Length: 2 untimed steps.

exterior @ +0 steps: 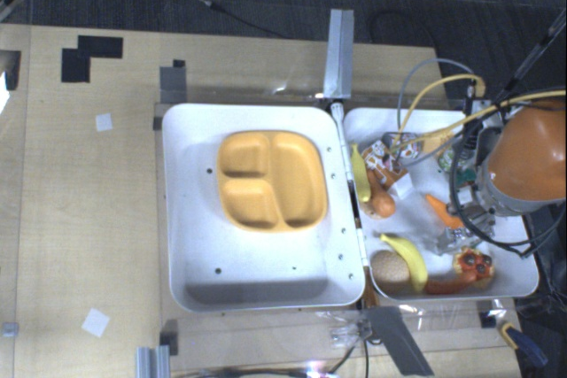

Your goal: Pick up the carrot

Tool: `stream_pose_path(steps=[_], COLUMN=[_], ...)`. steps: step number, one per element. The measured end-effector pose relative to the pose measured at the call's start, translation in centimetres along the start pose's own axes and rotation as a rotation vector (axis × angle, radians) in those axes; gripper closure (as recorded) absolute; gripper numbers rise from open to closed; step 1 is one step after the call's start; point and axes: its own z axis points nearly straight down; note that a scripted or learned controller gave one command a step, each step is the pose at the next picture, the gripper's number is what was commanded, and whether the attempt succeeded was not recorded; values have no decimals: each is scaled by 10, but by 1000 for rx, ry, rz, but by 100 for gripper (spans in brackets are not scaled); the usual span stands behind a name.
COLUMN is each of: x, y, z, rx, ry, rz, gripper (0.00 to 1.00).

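Bench [89, 217] carries two white bins. Left bin [190, 190] holds a yellow divided plate [268, 180]. Right bin [523, 279] is cluttered, with the arm [530, 157] over its right side. Tool [461, 221] hangs under the wrist among cables; I can't tell its state. Carrot [438, 210] lies in the right bin's middle, just left of the tool, slanted. A banana [408, 257] sits nearer, apart from it. My read: line the tool across the carrot's narrow width, centre on its middle, drop straight, avoid the cables.

The grey arm [523, 157] reaches in from the right, its orange band uppermost, wrist pointing down.
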Motion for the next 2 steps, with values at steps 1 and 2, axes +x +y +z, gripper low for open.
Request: stream_pose_path(steps=[1, 2], x=[-2, -5], y=[-3, 28], z=[-11, -18], rx=[8, -4], ry=[-1, -3], rz=[-1, -208], gripper=[100, 100])
